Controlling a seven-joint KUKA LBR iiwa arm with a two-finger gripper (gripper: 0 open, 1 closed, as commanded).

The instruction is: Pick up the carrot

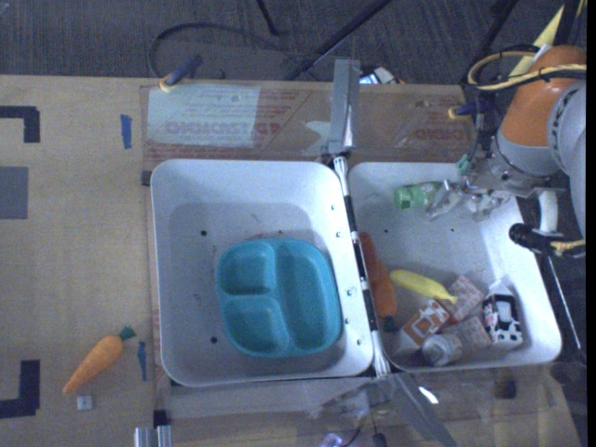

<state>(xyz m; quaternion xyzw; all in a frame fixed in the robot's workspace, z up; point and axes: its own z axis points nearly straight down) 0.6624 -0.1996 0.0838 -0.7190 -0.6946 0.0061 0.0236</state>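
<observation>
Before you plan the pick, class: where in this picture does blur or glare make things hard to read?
Camera view: soft throughout; the gripper smears into pale metal, and the packets in the right bin have unreadable print. The carrot on the bench stays distinct.

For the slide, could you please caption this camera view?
Gripper hovers over the right bin; one carrot lies inside, another carrot on the bench.

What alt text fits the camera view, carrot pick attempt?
The end effector hovers over the right bin's far end beside a green item, while one carrot lies along that bin's left wall and another carrot lies on the bench left of the left bin, which holds a teal divided tray.
</observation>
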